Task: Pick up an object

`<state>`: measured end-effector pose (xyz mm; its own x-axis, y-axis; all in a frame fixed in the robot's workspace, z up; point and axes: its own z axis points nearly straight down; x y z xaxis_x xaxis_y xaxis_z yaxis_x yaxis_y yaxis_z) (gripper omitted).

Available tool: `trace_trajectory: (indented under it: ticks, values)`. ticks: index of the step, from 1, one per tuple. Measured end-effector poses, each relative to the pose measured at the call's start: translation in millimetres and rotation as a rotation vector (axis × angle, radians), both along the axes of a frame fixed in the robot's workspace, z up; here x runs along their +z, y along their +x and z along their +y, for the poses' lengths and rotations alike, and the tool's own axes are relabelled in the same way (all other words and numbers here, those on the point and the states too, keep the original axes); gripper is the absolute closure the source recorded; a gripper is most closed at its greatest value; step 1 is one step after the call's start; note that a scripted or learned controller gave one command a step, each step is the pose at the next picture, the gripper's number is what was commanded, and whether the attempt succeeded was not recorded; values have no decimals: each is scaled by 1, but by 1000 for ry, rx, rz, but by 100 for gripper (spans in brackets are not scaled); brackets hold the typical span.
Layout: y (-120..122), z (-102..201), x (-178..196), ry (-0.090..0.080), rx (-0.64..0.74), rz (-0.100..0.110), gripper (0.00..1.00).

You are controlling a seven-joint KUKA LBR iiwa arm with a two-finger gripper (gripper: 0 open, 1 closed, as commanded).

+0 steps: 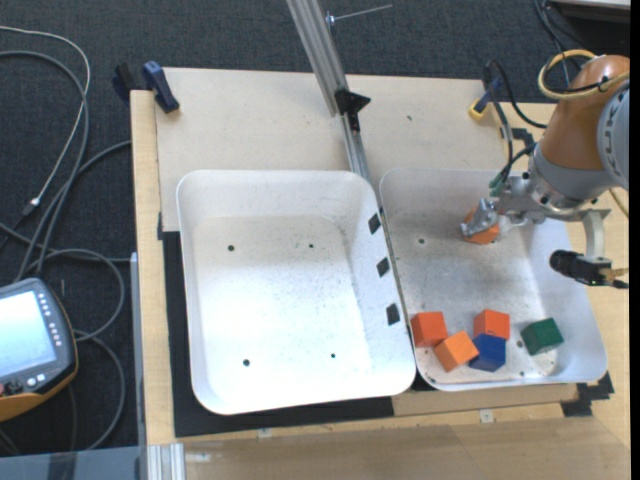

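Note:
My gripper (481, 226) hangs over the upper middle of the right bin (440, 268), reaching in from the right. A small orange block (487, 235) sits between its fingertips, and the fingers are shut on it. Along the bin's front edge lie the other blocks: a red-orange cube (428, 326), a lighter orange cube (457, 349), a second red-orange cube (491, 322), a blue cube (488, 352) and a green cube (542, 335).
The left bin (200, 298) stands beside the right one, with a dividing wall between them. A metal pole (318, 48) slants up from the back of the bench. The arm's orange-banded wrist (580, 128) looms over the right bin's far corner.

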<state>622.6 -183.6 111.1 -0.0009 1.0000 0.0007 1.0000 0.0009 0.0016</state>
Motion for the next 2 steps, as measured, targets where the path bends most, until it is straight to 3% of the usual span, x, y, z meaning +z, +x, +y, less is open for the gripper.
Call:
trace_trajectory:
  ticks: [1,2]
  values:
    - [0,0,-1,0,0,1,0]
    - [1,0,11,0,0,-3,100]
